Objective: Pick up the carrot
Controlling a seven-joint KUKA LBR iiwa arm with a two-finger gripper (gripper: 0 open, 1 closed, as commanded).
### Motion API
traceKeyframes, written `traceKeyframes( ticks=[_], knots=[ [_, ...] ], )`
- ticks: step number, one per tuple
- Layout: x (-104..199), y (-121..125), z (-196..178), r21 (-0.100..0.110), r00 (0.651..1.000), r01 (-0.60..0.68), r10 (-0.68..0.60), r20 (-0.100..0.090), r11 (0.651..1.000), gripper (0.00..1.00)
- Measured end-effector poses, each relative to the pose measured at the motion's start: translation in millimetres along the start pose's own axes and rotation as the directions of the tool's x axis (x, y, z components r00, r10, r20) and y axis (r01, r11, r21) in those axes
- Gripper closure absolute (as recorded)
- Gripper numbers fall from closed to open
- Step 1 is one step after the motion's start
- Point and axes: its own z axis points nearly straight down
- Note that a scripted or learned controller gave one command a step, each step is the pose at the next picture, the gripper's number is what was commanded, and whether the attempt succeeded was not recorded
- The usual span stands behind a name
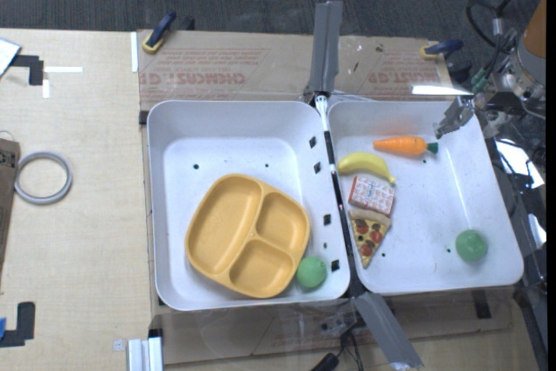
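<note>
target: orange plastic carrot (pixel 400 146), long axis left-right, green tip right | end effector (pixel 451 122): just right of that tip, slightly farther back | grasp state: cannot tell

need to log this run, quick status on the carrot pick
Gripper above right bin's far right edge, nothing held. Carrot lying flat just left of it. Banana close beside the carrot.

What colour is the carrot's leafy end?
Green, on the orange carrot in the camera view, pointing toward the gripper.
</note>
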Motion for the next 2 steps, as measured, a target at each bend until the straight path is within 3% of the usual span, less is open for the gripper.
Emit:
traceKeyframes(
  ticks=[1, 2],
  knots=[
    [-17, 39, 33, -0.001, 0.998, -0.058, 0.058, 0.001, 0.998, 0.0],
    [-31, 60, 143, -0.006, 1.0, 0.005, -0.005, 0.002, 1.0, 0.0]
  ],
)
